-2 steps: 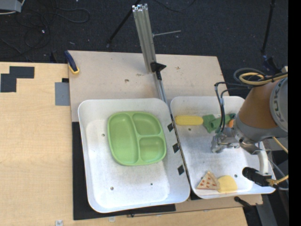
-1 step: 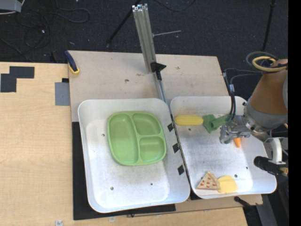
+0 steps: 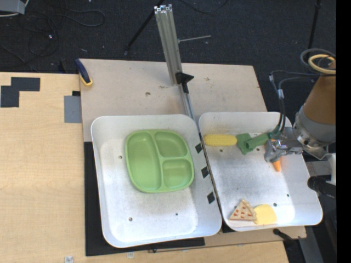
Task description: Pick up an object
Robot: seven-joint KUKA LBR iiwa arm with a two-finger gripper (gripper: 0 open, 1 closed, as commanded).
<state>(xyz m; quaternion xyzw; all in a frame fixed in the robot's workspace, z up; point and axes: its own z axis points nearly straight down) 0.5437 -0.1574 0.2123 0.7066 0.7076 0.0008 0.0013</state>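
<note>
Pizza slice (image 3: 242, 211) at bin's near edge; tool (image 3: 272, 153) low over right bin (image 3: 247, 174).

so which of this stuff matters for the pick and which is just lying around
In play:
gripper, low in the right bin
green piece and orange piece beside it
yellow piece
pizza slice toy
pale yellow piece

Lying about:
green divided plate in the left bin
metal post
</note>
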